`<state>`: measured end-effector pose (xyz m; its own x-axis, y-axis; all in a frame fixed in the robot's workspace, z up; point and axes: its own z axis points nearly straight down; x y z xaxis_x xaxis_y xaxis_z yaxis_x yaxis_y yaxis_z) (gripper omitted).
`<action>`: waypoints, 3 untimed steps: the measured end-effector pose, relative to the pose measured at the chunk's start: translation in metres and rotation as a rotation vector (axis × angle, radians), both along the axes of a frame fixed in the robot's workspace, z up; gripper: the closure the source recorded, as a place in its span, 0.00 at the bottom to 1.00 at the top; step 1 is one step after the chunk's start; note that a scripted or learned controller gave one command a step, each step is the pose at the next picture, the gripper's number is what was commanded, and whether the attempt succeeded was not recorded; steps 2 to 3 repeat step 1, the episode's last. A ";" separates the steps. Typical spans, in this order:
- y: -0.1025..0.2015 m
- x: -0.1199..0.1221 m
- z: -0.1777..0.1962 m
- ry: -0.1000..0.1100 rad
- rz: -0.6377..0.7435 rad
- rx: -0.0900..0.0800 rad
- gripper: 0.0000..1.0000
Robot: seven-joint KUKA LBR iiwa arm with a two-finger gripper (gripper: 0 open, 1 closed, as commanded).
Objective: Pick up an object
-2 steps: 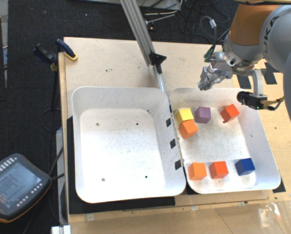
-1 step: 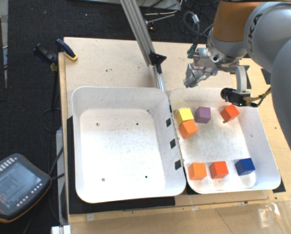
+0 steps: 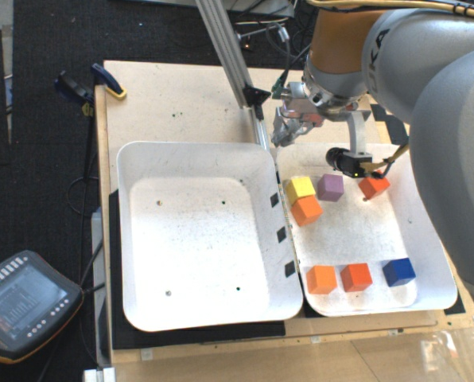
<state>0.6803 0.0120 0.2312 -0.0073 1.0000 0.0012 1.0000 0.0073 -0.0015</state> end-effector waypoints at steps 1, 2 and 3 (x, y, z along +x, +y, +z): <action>0.061 0.000 0.010 -0.005 0.001 0.001 1.00; 0.061 0.000 0.010 -0.005 0.001 0.001 1.00; 0.061 0.000 0.010 -0.005 0.001 0.001 1.00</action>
